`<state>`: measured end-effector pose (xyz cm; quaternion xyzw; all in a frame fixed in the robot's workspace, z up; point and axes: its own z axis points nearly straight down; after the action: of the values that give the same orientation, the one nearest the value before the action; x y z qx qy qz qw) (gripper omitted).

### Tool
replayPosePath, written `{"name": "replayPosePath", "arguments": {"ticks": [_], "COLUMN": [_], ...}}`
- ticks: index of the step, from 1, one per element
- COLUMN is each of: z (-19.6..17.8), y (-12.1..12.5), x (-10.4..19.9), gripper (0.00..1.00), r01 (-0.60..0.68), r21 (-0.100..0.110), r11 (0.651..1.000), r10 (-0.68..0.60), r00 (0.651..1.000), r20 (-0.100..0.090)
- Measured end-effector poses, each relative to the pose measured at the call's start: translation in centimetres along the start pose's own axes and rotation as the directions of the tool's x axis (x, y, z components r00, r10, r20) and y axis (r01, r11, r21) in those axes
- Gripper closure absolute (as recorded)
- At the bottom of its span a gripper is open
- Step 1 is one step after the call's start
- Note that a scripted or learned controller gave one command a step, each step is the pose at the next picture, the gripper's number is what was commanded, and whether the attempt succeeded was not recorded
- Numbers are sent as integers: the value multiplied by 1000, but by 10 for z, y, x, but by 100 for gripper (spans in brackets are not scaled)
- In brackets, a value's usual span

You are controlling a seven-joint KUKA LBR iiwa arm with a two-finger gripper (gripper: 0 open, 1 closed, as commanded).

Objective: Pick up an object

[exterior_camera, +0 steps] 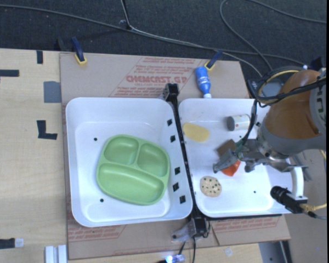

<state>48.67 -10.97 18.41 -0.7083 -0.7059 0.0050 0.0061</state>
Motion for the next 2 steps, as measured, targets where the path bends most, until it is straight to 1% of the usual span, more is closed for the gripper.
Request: {"name": "replayPosePath", "arguments": {"ticks": [1,2], "z": [-7,37], "y": [3,4], "x": [0,1], "gripper": [0,0], "r01": [4,4], "r21": [-14,-10], "r11": [1000,1000], "r10": [-4,-4], "r00": [1000,1000], "r20": [2,1]}}
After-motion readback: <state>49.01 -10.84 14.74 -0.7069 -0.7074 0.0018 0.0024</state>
